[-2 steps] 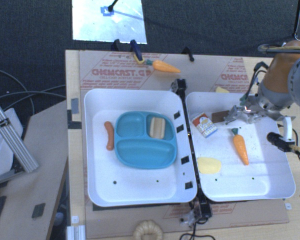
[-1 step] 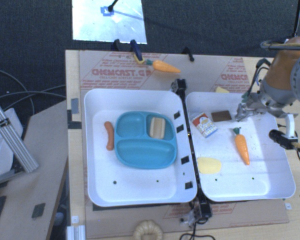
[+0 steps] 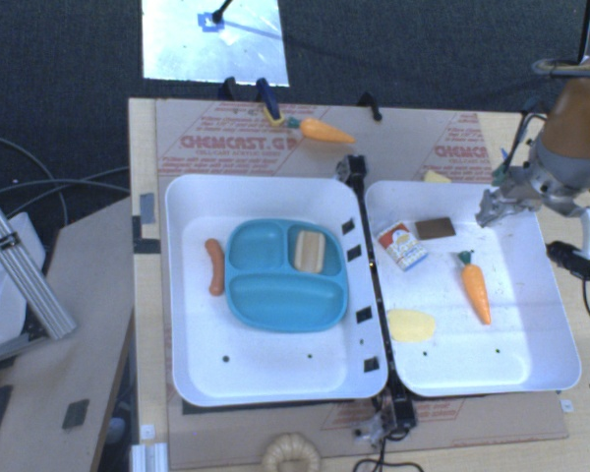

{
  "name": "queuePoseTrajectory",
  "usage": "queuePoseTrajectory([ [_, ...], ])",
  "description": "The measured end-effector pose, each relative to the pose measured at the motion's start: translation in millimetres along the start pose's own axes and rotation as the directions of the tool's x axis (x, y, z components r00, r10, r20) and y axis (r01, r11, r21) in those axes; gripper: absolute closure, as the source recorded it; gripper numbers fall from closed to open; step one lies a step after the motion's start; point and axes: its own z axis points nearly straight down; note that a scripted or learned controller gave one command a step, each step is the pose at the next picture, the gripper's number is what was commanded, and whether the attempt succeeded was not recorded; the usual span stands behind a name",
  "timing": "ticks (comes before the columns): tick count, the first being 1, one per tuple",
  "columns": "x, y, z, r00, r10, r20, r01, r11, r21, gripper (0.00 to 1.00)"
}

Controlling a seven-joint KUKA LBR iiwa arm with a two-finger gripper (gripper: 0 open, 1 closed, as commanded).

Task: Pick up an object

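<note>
my gripper [image 3: 494, 207] hung over the far edge of the right bin [image 3: 531, 362], nothing seen between its tips, and i could not tell whether it was open or closed. i judged i was in the approach, nothing picked yet. nearest lay the yellow piece [image 3: 411, 324], then the carrot [image 3: 475, 291], then the small carton [image 3: 401, 246], and farthest the brown block [image 3: 435, 228], just beside my gripper. the next move called for lining up over one and coming down.
</note>
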Motion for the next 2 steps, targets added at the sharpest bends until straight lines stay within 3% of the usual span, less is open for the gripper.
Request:
queuePoseTrajectory([
  [2, 4.2, 0.7, -85.9, 1.000, -0.004, 0.000, 0.004, 1.000, 0.000, 1.00],
])
